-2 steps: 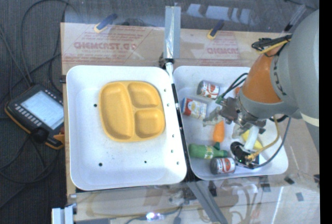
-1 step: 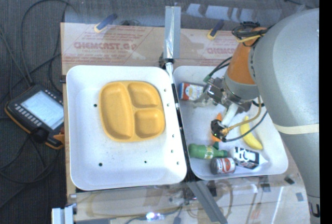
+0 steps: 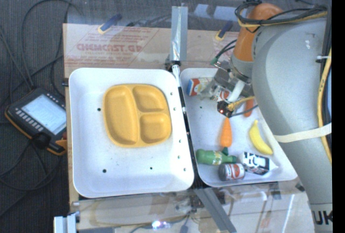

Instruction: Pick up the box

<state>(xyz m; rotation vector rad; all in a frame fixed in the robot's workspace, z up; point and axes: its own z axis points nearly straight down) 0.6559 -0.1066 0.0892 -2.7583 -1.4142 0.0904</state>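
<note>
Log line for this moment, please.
end effector: over top end of right bin | box: bottom edge of same bin, below banana, not held | step: grasp pending

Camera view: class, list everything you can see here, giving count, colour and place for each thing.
left bin: one, white, left on the bench
tray: one, yellow, divided, in left bin
right bin: one, white, beside the left bin
box: one, black and white, right bin, near edge
upper can: one, red, white and blue, far corner
lower can: one, red and white, beside box
bottle: one, green, lying by lower can
carrot: one, orange, mid-bin
banana: one, yellow, right of carrot
arm: one, grey, from the right
end effector: one, near upper can
</note>
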